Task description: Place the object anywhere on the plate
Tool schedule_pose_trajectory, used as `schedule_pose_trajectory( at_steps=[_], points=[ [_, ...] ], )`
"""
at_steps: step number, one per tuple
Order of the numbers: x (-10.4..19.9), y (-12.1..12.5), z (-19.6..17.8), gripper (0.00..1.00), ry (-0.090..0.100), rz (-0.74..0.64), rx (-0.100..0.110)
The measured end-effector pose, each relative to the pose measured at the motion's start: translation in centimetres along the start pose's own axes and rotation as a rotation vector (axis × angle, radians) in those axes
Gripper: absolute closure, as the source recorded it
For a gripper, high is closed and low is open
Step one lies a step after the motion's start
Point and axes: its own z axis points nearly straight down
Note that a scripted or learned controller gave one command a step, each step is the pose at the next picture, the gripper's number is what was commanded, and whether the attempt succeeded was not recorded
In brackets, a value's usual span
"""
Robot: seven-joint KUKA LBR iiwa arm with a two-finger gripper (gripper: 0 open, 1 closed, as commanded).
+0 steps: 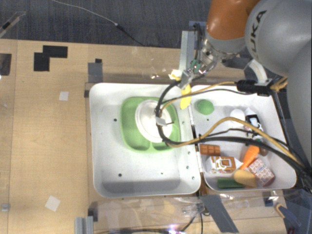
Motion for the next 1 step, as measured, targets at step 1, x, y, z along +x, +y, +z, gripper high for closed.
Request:
schedule_pose_trajectory(
  at_steps=[1],
  points=[
    [0.03, 0.05, -0.06, 0.00, 0.001, 0.001, -0.002]
  ],
)
